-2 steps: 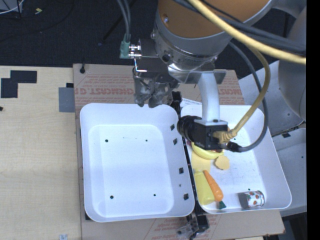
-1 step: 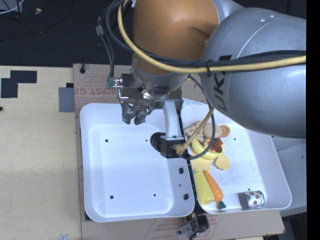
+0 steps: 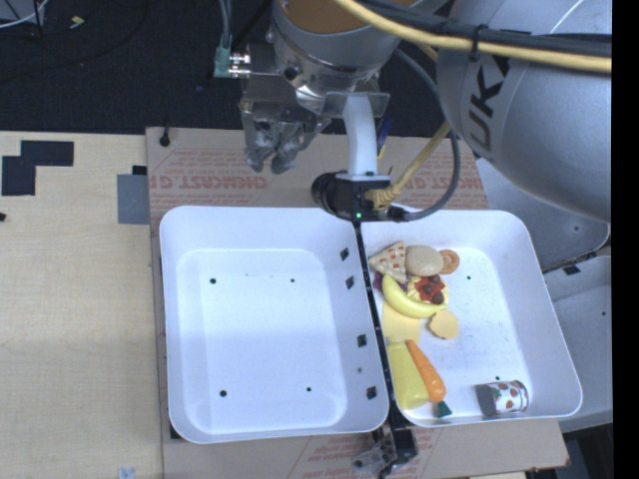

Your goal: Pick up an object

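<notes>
Your claw [image 3: 275, 151] hangs above the far edge of the surface [image 3: 70, 307], over the brown board just beyond the back rim of the left bin [image 3: 185, 238]. Its grey fingers [image 3: 262, 150] sit bunched close together with nothing between them. Whether a small gap is left between the tips you cannot tell from this angle.

Everything you could pick lies in the right bin [image 3: 519, 267], well apart from the claw and on the other side of the divider between the bins. The pile hugs that bin's left wall:
- a pizza slice [image 3: 389, 259] at the far end, touching a tan round piece [image 3: 422, 259] beside it
- a banana [image 3: 404, 302] just nearer, curving under a dark red cluster [image 3: 430, 289]
- a pale yellow disc [image 3: 444, 324] next to the banana's tip
- a long yellow piece [image 3: 403, 372] with a carrot [image 3: 427, 369] lying along its right side, near the front rim

A small can [image 3: 502, 397] lies on its side alone, by the right bin's front corner, farthest from the claw.
</notes>
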